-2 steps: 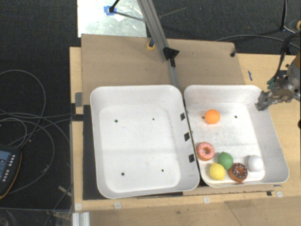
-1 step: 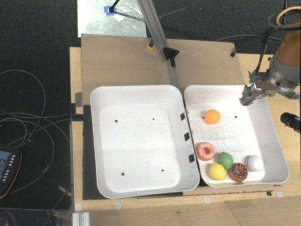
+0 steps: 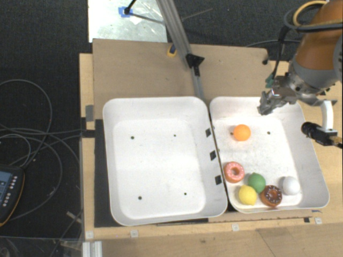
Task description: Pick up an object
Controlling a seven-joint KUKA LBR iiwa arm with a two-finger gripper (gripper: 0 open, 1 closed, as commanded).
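The gripper [image 3: 266,107], grip state unclear, hangs over the right bin [image 3: 278,143] far corner, above the orange ball [image 3: 241,132]; 5 more items lie along its near edge.

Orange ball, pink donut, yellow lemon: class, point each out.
orange ball [image 3: 241,132], camera view, centre of the ball.
pink donut [image 3: 234,172], camera view, on its iced ring.
yellow lemon [image 3: 247,195], camera view, middle of its body.

We note both bins [image 3: 155,108] as smooth white plastic, the bench [image 3: 134,68] as matt brown board, and the pole [image 3: 174,20] as dull grey metal.
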